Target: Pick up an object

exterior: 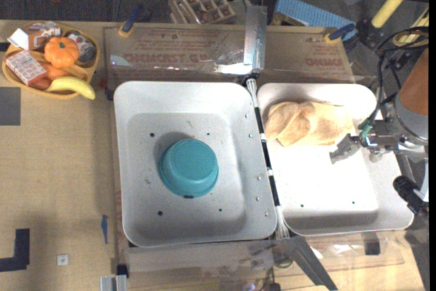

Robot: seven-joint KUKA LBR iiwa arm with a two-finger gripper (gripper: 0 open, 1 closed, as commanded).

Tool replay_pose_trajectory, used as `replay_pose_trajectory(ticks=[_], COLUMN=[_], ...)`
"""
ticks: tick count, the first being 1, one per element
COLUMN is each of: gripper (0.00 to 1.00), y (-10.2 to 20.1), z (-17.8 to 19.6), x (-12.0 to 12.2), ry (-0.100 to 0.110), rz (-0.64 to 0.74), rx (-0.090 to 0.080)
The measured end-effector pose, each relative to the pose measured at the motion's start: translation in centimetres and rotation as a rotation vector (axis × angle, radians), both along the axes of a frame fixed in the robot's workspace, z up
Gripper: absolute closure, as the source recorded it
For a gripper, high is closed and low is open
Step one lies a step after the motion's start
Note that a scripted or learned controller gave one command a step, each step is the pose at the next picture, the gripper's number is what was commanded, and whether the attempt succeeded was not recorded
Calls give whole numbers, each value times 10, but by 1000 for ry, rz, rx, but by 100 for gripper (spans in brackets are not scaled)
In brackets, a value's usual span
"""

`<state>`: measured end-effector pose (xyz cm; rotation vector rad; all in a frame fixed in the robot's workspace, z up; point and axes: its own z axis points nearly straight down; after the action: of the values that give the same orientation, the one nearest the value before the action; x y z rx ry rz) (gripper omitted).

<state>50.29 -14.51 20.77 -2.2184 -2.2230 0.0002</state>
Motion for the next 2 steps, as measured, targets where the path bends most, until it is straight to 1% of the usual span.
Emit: replay_pose_trajectory(ticks=[1, 2], gripper=[0, 0], y=[44, 15], z=[15, -83], x=[67, 117], ry=[-3, -2], rz=[14, 102], rx=[-1, -2])
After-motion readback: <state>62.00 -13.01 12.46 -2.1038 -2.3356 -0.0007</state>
